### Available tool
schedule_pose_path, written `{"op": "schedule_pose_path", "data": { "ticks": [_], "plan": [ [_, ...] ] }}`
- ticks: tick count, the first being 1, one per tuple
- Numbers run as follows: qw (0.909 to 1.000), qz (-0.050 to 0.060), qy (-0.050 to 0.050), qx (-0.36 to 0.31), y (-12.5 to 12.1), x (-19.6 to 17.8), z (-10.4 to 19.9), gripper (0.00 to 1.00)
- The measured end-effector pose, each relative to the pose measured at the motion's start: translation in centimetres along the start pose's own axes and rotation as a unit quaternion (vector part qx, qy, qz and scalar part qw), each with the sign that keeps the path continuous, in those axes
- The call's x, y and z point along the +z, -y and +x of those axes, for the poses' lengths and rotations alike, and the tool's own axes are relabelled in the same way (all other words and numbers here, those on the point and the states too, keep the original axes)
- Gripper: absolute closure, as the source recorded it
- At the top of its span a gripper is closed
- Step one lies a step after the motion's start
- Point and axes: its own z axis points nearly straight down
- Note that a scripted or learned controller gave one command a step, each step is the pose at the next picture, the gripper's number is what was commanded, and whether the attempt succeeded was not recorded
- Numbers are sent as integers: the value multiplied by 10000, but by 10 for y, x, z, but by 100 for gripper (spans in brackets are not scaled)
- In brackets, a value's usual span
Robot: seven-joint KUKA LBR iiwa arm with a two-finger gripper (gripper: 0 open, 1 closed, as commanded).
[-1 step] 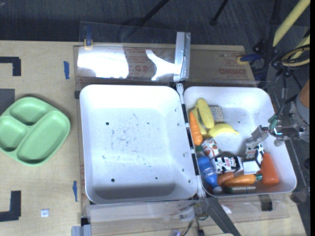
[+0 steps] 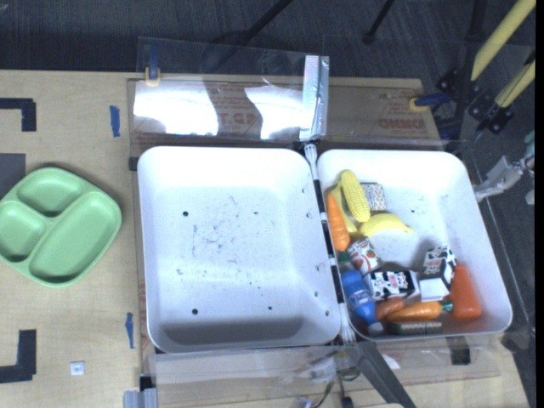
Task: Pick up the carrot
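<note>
Orange carrots [image 2: 337,219], three, right bin [image 2: 476,228]

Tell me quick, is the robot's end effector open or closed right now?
End effector: cannot be told from the camera view; nothing is lifted, and the carrot lies in the right bin.

Grey bit of arm [image 2: 508,177] pokes in at rt edge.

Carrot [image 2: 337,221]: orange, likely lengthwise along right bin's left wall.
</note>
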Motion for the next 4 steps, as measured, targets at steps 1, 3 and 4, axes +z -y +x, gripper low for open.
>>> {"op": "schedule_pose_path", "data": {
  "ticks": [1, 3, 4],
  "plan": [
    [9995, -6, 5, -323, -108, -42, -21, 0],
    [9842, 1, -2, -1769, -135, 5, -22, 0],
    [9842, 1, -2, -1770, -135, 5, -22, 0]
  ]
}}
